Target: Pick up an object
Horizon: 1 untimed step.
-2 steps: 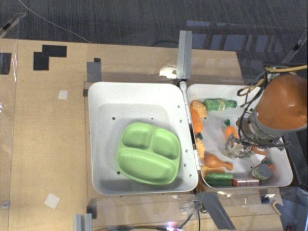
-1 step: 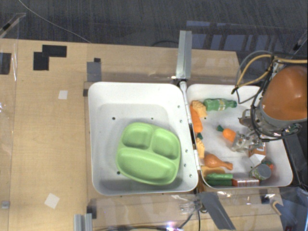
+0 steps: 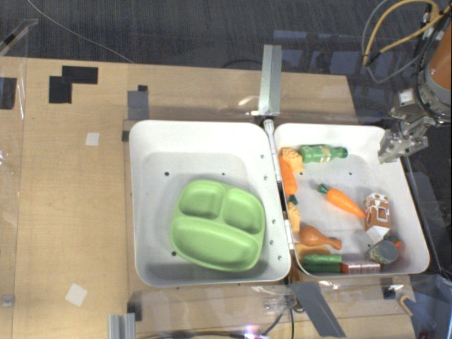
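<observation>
We see the gripper (image 3: 400, 145) above the right bin's (image 3: 367, 134) far right corner, with nothing between its fingers; how far they are parted we cannot tell. The arm (image 3: 436, 76) is cut off at the edge. A carrot (image 3: 342, 200) lies mid-bin, a green bottle (image 3: 322, 152) farther back. The left bin (image 3: 152, 147) holds a green tray (image 3: 217, 224).

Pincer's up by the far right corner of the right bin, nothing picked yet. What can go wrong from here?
1. The pincer hangs right over the right bin's rim; a straight descent may strike the wall.
2. Items along the near wall are packed tight: the green pickle, the red bar and the can. A grasp there may catch two or slip.
3. The carrot tapers and lies at a slant, so it could squirt out.
</observation>
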Each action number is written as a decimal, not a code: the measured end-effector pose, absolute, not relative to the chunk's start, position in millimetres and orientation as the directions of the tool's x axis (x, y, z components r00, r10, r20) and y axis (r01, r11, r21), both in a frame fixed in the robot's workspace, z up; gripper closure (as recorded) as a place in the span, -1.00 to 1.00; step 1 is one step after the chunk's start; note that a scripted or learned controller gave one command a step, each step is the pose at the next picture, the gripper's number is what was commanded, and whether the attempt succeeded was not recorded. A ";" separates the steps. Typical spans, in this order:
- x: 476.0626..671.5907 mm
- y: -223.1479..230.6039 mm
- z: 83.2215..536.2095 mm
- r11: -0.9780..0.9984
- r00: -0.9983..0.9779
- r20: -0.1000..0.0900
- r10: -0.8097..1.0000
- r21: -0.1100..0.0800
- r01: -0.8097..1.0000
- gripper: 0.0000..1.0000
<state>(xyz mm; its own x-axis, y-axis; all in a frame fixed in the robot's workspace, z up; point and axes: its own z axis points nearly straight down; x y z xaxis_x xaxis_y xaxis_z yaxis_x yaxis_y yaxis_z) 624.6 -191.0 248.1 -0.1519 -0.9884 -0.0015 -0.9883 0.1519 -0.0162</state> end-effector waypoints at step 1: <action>605.4 -196.1 125.1 -0.209 0.209 0.000 -0.978 -0.008 -0.978 1.00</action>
<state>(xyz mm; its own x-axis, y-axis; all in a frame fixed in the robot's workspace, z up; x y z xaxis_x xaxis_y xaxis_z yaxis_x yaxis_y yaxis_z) 605.4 -196.1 125.1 0.2091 -0.9779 -0.0003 -0.9779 -0.2091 -0.0084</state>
